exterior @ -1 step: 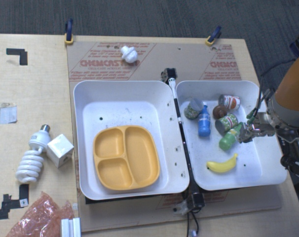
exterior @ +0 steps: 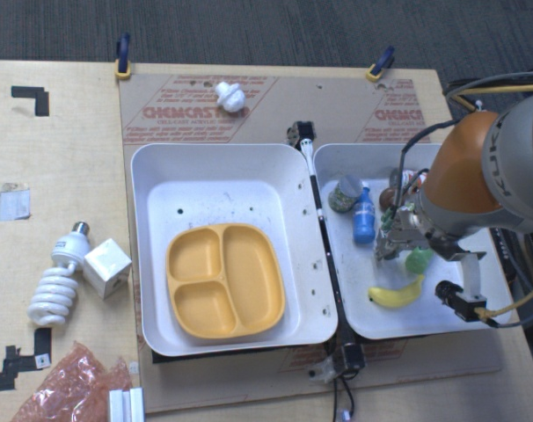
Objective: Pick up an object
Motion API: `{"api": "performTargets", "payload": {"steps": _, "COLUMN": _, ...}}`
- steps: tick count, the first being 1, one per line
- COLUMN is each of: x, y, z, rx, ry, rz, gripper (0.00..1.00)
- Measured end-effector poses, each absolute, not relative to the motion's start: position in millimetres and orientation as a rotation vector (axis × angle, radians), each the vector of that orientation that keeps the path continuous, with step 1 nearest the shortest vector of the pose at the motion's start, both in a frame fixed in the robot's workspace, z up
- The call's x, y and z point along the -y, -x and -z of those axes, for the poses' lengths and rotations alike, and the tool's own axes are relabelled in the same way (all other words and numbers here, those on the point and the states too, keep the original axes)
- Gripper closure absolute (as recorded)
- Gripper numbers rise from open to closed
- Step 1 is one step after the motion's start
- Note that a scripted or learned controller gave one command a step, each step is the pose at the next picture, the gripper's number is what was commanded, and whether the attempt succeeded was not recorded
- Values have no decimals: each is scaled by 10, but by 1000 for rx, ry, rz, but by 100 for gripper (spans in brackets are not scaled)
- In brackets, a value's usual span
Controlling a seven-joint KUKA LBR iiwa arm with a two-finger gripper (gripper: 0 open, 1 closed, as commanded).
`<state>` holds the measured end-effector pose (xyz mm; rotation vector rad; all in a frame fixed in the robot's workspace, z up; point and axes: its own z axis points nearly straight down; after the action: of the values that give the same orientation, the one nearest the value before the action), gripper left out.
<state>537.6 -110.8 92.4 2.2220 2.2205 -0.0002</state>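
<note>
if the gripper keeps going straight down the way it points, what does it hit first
Probably the green object right beneath the gripper, or the bin floor beside it; the banana lies nearer the camera. Depth is hard to judge.

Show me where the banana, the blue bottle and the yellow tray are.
banana (exterior: 395, 295): camera view, middle of the fruit.
blue bottle (exterior: 364, 221): camera view, middle of its body.
yellow tray (exterior: 249, 271): camera view, floor of its large compartment.

Yellow divided plate (exterior: 224, 280), yellow banana (exterior: 396, 294), blue bottle (exterior: 363, 215), perhaps green lump (exterior: 418, 260) (half hidden), white bins (exterior: 152, 236).
</note>
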Motion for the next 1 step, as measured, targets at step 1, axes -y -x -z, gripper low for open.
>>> {"api": "performTargets", "payload": {"steps": 1, "x": 925, "y": -5091, "z": -922, "rx": -2220, "ry": -2224, "rz": 1, "gripper": 0}}
